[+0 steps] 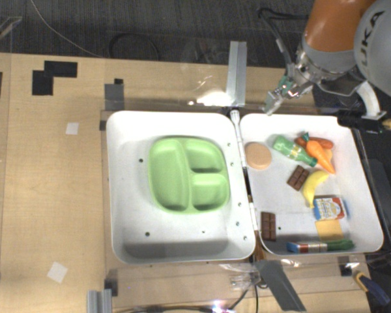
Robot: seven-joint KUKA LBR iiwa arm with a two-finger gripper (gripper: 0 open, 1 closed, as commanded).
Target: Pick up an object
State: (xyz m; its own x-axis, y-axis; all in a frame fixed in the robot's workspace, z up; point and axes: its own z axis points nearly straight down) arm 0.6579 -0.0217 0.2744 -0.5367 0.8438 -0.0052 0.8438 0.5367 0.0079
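Hanging above the far rim of the right bin (358,175), the gripper (281,96) sits at the end of a smooth grey and orange arm (342,18), slanting down toward the bench; whether it is open or closed cannot be told from this angle, and nothing shows in its grasp.

Both bins are shallow, white and glossy with rounded corners. Below and left of the gripper, the left bin (127,175) holds a matte green divided plate (188,173) with three soft-edged compartments.

Nearest below the gripper lies a flat tan disc (258,155), with a green bottle (290,149) just beside it and an orange carrot (320,152) touching the bottle's far end. Further down lie a brown chocolate bar (297,177), a curved yellow banana (314,185), a small printed carton (328,208) and a yellow block (330,229). Furthest from the gripper, along the near wall, lie a second chocolate bar (268,225) and two markers (319,246).
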